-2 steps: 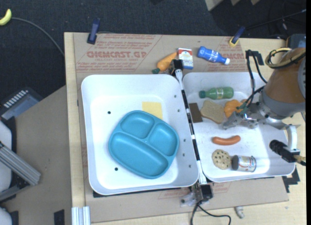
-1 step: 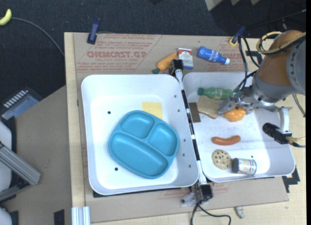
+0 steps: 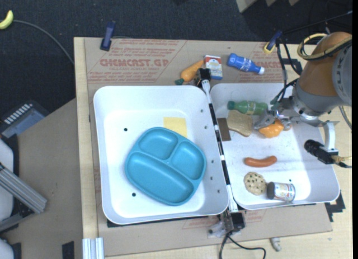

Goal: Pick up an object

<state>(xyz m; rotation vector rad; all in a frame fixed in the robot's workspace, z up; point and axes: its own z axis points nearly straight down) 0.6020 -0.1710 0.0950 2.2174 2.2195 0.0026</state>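
Seemingly the nearest candidate for a pick is the orange (image 3: pixel 272 130), a small rounded glossy fruit lying in the right bin (image 3: pixel 313 188) just beside the toast (image 3: pixel 240 123), with the gripper (image 3: pixel 272 119) low over it; whether the fingers are spread or closed, or have anything between them, I cannot tell, since the grey wrist and cabling hide the tips from this slanted overhead camera. A smooth round shape like that is likely to roll or squirt sideways if the close lands off-centre, and the flat, tan, rough-looking toast touching its side could be nudged or caught along with it. The green bottle (image 3: pixel 249 107), shiny plastic lying on its side near the bin's far wall, sits close enough to be bumped by the arm. Further toward the front lie a slim reddish sausage (image 3: pixel 260 161), a flat speckled cookie (image 3: pixel 254 182) and a small can (image 3: pixel 281 191) on its side, all well apart from the gripper. The left bin (image 3: pixel 112 118) holds a matte blue divided plate (image 3: pixel 165 164) and a thin yellow square (image 3: pixel 175 124), both too flat for easy grasping. On the cardboard surface (image 3: pixel 140 56) behind the bins lie a blue bottle (image 3: pixel 245 64), a carton (image 3: pixel 212 66) and a carrot (image 3: pixel 191 71).
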